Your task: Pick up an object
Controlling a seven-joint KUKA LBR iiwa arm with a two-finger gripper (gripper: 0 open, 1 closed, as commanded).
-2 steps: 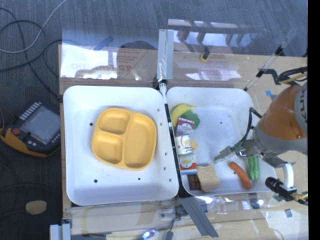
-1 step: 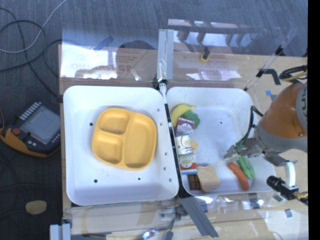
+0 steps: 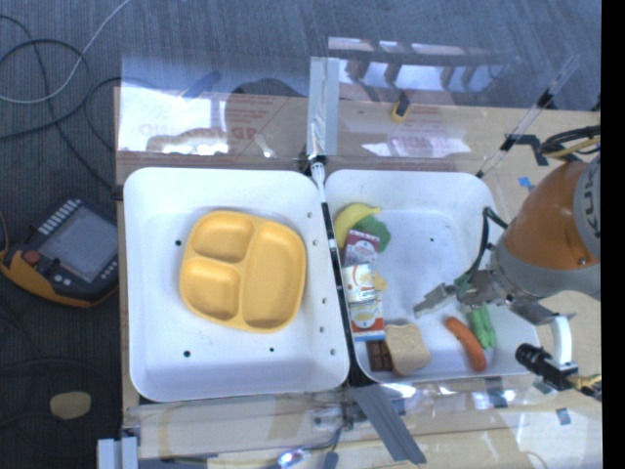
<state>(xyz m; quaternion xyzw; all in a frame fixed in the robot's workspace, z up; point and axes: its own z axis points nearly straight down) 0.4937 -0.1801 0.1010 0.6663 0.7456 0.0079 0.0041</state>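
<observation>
Over the right bin (image 3: pixel 430 198) we go, and the likeliest target is the orange carrot (image 3: pixel 466 343), lying on the bin floor toward the near right corner. Its long axis runs on a diagonal: one end points far-left, the other near-right, toward the bin's near wall. Just beside it, on its right, a green pepper-like piece (image 3: pixel 481 326) lies at much the same slant.

The arm comes in from the right, its orange band (image 3: pixel 555 218) bulking over the bin's right wall, the grey wrist below it angled down and leftward into the bin. The gripper (image 3: pixel 459 296) sits low over the floor, a grey finger (image 3: pixel 433 301) stretching out to the left. Whether it is parted or closed, I cannot tell from this angle; nothing is visibly caught in it.

The carrot lies just near of the gripper, its far end close under the tool.

Along the bin's left wall: a yellow banana (image 3: pixel 352 215) at the far end, a green toy (image 3: pixel 375 232), a red-and-white carton (image 3: pixel 360 252), and a slice of bread (image 3: pixel 407 348) nearest. In the left bin (image 3: pixel 146 262), a yellow divided plate (image 3: pixel 242 270) sits centrally.
</observation>
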